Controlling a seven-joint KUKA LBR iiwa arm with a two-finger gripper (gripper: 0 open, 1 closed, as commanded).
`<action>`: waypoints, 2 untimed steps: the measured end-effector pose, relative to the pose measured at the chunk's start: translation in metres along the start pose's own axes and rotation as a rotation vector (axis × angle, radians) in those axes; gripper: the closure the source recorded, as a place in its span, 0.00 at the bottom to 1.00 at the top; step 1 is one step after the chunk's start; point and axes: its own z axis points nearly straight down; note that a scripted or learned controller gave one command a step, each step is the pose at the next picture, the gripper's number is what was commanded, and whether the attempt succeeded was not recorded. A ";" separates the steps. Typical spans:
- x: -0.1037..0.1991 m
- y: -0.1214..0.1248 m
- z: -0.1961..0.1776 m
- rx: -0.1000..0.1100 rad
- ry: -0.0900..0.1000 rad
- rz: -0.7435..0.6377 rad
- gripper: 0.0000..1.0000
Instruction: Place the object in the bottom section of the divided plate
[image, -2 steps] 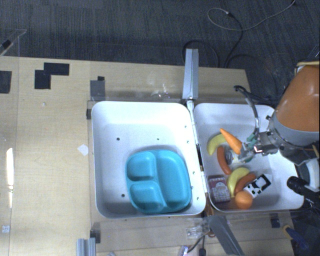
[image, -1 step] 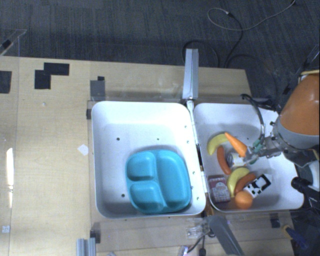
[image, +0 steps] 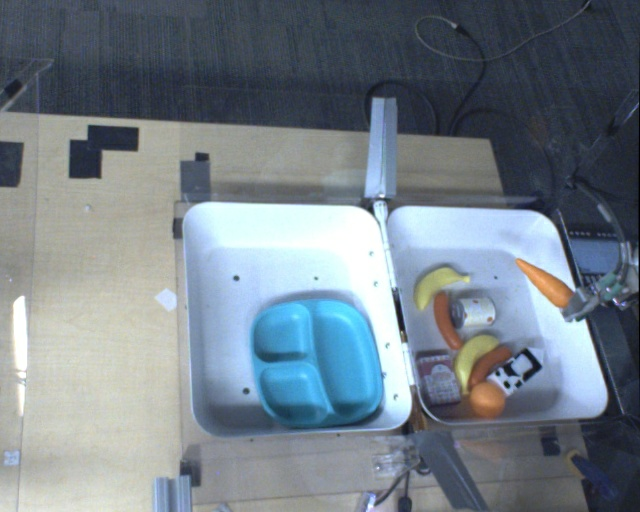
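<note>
Right bin (image: 500, 235) holds the carrot (image: 545, 282) lying diagonally — tip up-left, thick end by the jaws, their state unreadable.

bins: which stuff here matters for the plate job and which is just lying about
For the job:
- blue divided plate, left bin
- end effector at the right bin's edge
- object to place: cannot tell which

Lying about, right bin:
- two bananas
- carrot
- can
- orange
- black-and-white block
</note>
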 end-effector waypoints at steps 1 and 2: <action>0.000 0.000 0.000 0.000 0.000 0.000 0.00; -0.001 0.002 -0.011 -0.005 -0.004 -0.004 1.00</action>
